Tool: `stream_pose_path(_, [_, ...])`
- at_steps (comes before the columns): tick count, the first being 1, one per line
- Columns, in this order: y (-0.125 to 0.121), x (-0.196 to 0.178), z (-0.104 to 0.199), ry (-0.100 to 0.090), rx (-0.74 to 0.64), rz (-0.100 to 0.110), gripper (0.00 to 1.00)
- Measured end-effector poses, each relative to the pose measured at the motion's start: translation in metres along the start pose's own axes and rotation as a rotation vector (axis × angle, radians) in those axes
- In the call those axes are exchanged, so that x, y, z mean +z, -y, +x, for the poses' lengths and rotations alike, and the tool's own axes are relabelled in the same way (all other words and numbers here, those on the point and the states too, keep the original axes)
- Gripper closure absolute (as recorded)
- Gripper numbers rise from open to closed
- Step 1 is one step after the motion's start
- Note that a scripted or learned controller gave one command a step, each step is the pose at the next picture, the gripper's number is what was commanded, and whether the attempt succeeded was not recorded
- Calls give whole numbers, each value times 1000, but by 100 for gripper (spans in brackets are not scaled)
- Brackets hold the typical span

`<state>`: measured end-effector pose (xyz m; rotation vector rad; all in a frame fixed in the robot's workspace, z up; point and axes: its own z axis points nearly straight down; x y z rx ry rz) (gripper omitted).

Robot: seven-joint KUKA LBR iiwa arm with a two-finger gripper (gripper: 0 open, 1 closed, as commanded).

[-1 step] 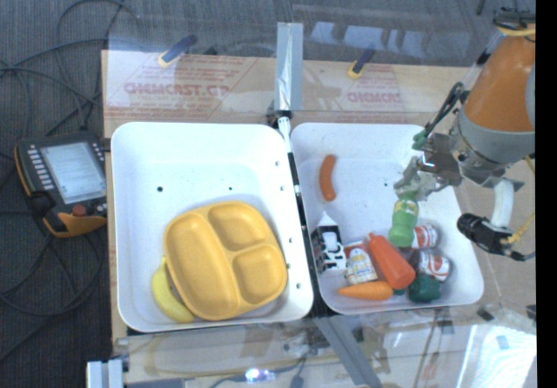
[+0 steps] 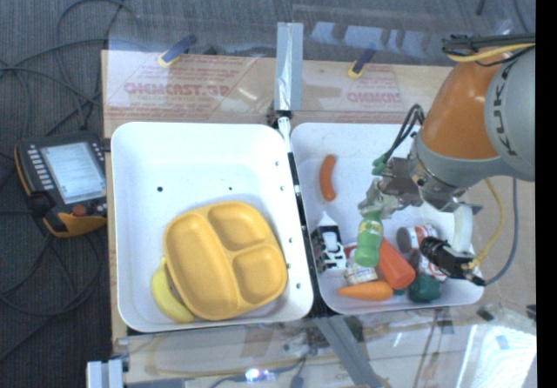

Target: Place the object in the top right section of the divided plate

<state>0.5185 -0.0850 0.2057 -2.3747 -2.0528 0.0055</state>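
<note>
A yellow divided plate point(image 2: 196, 264) lies in the left bin point(image 2: 148, 160), toward its front, with nothing in its three sections. Its top right section point(image 2: 237, 223) faces the bin's middle. My gripper point(image 2: 380, 197) hangs over the right bin point(image 2: 357, 138), just above the top of a green bottle point(image 2: 370, 241). The bottle lies among other items at the bin's front. Nothing shows between the gripper and the bottle.
In the right bin lie a red sausage point(image 2: 327, 177), a white and black carton point(image 2: 327, 244), a carrot point(image 2: 365, 291), an orange-red pepper point(image 2: 396, 266) and a dark green item point(image 2: 424, 289). A yellow banana point(image 2: 164, 293) pokes out from under the plate.
</note>
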Motion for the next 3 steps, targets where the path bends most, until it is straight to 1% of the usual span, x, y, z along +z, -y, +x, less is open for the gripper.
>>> stream_pose_path(1, [46,16,65,-1,-99,1,100])
stream_pose_path(2, [57,14,141,0,-96,1,100])
stream_pose_path(3, [57,14,141,0,-95,1,0])
